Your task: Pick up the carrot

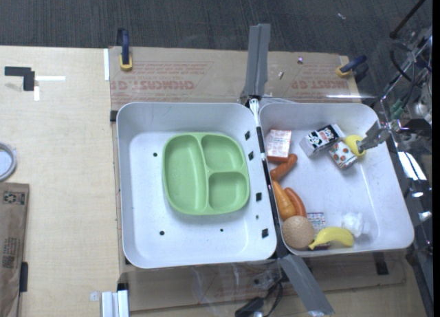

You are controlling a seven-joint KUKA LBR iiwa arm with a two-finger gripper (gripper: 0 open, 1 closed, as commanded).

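At the near edge of the right bin (pixel 385 240) a yellow banana (pixel 333 238) is seen, with a round brown ball (pixel 297 231) touching it on the picture's left. A crumpled white thing (pixel 353 223) is just beside the banana on the other side.

Just behind the ball the carrot (pixel 289 202) is found. It is orange and is laid flat on the bin floor, close to the wall shared with the left bin (pixel 137 192). Its long side is tilted, and it runs from the ball up and away toward that wall. A green plate (pixel 205 172) with three parts is seen in the left bin.

Further back, a reddish-orange stick (pixel 284 165) is laid close to the carrot's far end. It could be mixed up with the carrot. Behind it a small orange and white box (pixel 278 144) is seen. A black and white carton (pixel 323 137), a little box (pixel 343 155) and a yellow toy (pixel 353 145) are placed more to the picture's right.

The gripper (pixel 375 137) is held far back at the bin's right side, just beside the yellow toy. It is reached in at a slant from the right. It cannot be told whether it is open or closed, and nothing is seen gripped in it.

The carrot is well apart from the gripper. It is likely that the gripper must be moved to the picture's left and nearer, across the bin, and turned to cross the carrot's long side.
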